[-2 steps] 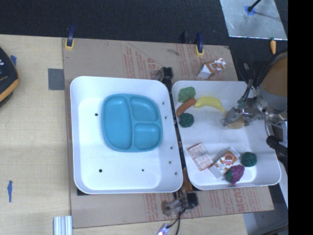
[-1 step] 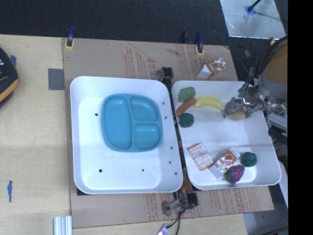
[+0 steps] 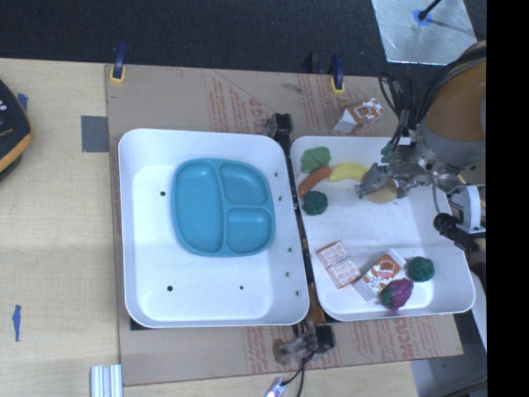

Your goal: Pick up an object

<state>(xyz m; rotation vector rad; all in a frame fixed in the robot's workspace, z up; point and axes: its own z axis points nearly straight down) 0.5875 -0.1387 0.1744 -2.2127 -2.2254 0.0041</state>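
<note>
Two white bins sit side by side; the left bin [image 3: 140, 246] holds a blue divided plate [image 3: 221, 206]. In the right bin [image 3: 450, 292], the gripper [image 3: 382, 184] sits low over a tan object [image 3: 382, 194] beside a yellow banana [image 3: 349, 171], whether gripped I cannot tell.

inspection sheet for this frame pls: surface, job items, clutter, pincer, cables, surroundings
Surface: left bin holds a blue divided plate; right bin holds the items.
Job's things: yellow banana, carrot, two green pieces, two snack boxes, purple piece, dark green piece.
Clutter: small carton on cardboard outside the bins.
Grippers: pincer low over a tan item; grasp unclear.
Cables: black cables by the arm.
Surroundings: blue clamps.
</note>
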